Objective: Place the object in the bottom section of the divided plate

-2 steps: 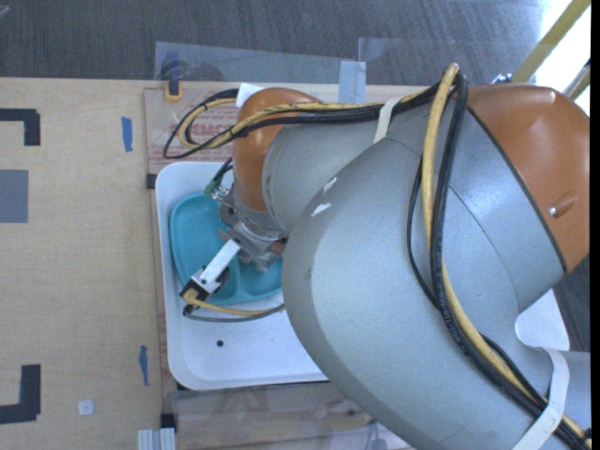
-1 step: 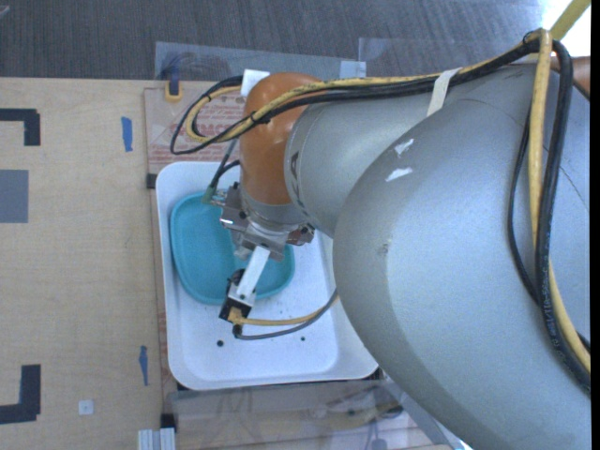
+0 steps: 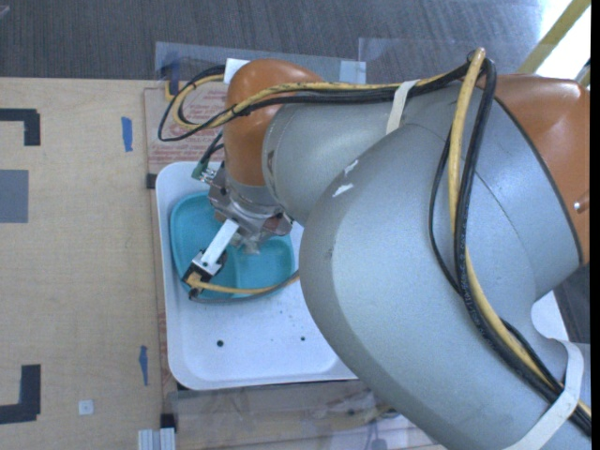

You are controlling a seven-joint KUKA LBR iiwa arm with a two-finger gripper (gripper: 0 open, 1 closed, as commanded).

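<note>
A teal divided plate (image 3: 186,231) lies in the upper part of a white bin (image 3: 246,350). My gripper (image 3: 251,242) hangs low over the plate's right half, pointing straight down into it. The orange band and grey wrist above it cover the plate's right side. Whatever lies under the gripper is hidden by the wrist, and I cannot make out any object on the visible teal surface.
The arm's bulky grey links fill the right half of the view and cover the bin's right side. Two small dark specks (image 3: 219,343) mark the bin's floor below the plate. A wooden board (image 3: 75,251) with black and blue tape marks lies to the left.
</note>
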